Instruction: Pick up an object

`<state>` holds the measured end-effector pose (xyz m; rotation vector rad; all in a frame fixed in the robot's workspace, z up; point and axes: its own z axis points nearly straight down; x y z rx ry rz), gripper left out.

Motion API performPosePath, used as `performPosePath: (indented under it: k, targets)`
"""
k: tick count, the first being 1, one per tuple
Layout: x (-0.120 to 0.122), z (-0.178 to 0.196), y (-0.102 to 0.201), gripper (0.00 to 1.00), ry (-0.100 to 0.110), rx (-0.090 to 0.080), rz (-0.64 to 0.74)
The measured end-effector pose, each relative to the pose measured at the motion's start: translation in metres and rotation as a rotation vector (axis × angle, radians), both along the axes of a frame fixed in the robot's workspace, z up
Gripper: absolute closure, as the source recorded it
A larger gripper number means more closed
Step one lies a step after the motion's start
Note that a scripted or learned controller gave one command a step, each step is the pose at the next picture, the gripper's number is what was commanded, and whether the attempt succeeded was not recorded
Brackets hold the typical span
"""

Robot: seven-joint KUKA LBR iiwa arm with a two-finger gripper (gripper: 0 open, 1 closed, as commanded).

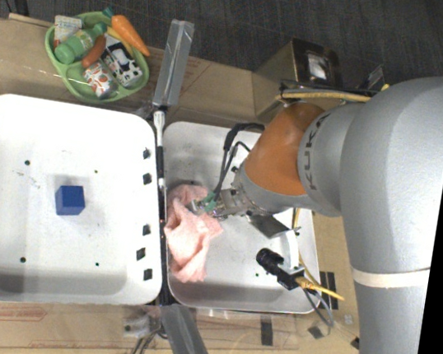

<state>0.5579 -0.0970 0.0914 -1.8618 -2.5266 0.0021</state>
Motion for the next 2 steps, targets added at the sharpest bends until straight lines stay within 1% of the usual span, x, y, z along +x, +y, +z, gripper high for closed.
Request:
performPosePath:
  k: [1,2]
  targets:
    - [0.0001,0.0096,0.0,1.0,0.002,0.001,0.001]
    - [0.0001,0.0097,-0.0001,0.0,0.002,0.001,0.001]
